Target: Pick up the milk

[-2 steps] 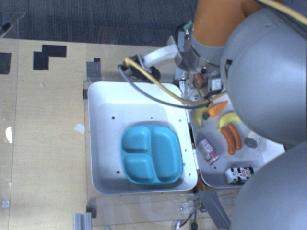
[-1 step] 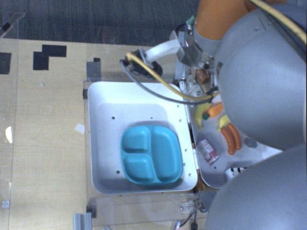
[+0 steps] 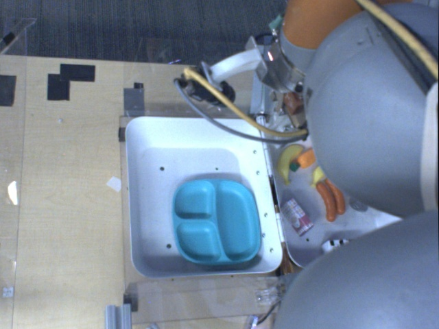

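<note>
The grey arm with its orange band covers most of the right bin (image 3: 291, 249). My gripper (image 3: 278, 112) hangs over that bin's far left corner, partly hidden by a yellow cable. Something small and brown (image 3: 294, 105) shows beside it; I cannot tell what it is or whether it is held. No object here reads clearly as a milk carton. A small pale container with reddish stripes (image 3: 296, 215) lies near the bin's left wall, apart from the gripper.
The left bin (image 3: 147, 156) holds a blue divided plate (image 3: 217, 220). In the right bin lie a yellow banana-like piece (image 3: 293, 162), an orange carrot-like piece (image 3: 306, 158) and an orange sausage shape (image 3: 330, 199). Cables (image 3: 212, 98) loop over the bins' far edge.
</note>
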